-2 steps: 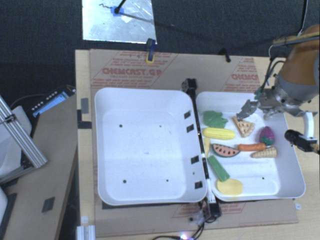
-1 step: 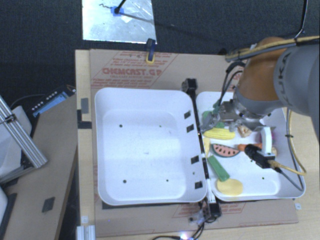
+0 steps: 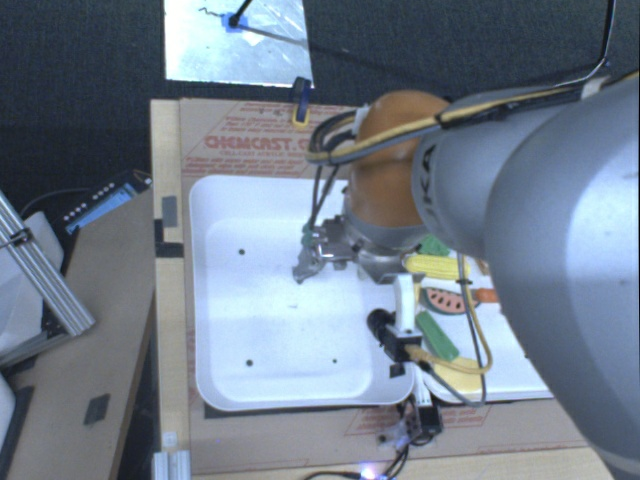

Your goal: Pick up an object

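Plainly the likeliest pickings, a corn cob (image 3: 432, 265), a watermelon slice (image 3: 445, 299) and a green pod (image 3: 437, 335), lie crowded in the right bin (image 3: 510, 373) under the arm, the pod's long axis slanting toward the lower right. Meanwhile the pincer (image 3: 305, 266) hangs over the left bin (image 3: 215, 298), well apart from them; whether it is open or closed I cannot tell.

Toy corn (image 3: 436, 265), a watermelon slice (image 3: 446, 300) and a green piece (image 3: 437, 336) lie clustered in the right bin (image 3: 510, 373).

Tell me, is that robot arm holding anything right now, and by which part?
It cannot be told. The end effector hangs over the left white bin, and the toy items sit apart in the right bin, beside the arm.
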`<state>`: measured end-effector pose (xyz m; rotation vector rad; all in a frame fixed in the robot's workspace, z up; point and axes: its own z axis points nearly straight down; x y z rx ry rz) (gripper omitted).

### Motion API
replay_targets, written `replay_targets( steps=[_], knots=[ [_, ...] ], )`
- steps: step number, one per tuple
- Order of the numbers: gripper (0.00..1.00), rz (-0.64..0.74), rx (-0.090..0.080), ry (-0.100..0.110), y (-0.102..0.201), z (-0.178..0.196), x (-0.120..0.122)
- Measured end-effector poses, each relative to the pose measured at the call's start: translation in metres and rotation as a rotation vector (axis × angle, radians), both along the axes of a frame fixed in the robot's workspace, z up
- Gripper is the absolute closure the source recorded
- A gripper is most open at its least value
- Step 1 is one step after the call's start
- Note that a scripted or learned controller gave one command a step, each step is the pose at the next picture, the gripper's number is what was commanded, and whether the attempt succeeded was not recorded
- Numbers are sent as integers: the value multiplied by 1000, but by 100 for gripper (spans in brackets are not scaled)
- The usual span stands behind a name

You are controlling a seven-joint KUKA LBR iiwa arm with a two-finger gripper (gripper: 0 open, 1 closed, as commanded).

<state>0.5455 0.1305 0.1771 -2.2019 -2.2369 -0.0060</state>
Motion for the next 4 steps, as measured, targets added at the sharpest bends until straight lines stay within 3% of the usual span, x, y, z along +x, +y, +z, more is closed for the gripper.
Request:
replay_targets(
  steps=[1,2,3,4],
  knots=[
    [0,-6,-3,6,57,-39,-43],
    [100,-13,-3,1,53,-26,-39],
    [100,-8,-1,-4,107,30,-40],
    [100,-11,-4,1,104,33,-38]
  ],
)
